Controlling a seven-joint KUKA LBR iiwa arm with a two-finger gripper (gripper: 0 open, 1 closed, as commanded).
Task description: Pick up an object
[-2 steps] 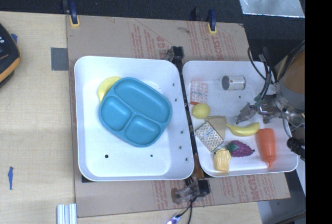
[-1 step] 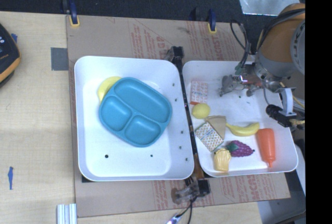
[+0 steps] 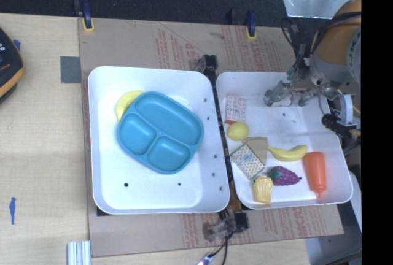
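Several toys crowd the right bin [image 3: 334, 196]; we'd go for the banana [image 3: 288, 152], its long axis running three-to-nine, roughly six o'clock from the gripper [image 3: 284, 96]. Jaws look spread with nothing between them, hovering over the bin's twelve o'clock end.

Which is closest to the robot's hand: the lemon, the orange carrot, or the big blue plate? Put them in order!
Measured from the hand, at the top of the right bin:
1. Lemon, just below and to its left, in the right bin.
2. Orange carrot, lower down by the right bin's right edge.
3. Blue plate, far off in the left bin.
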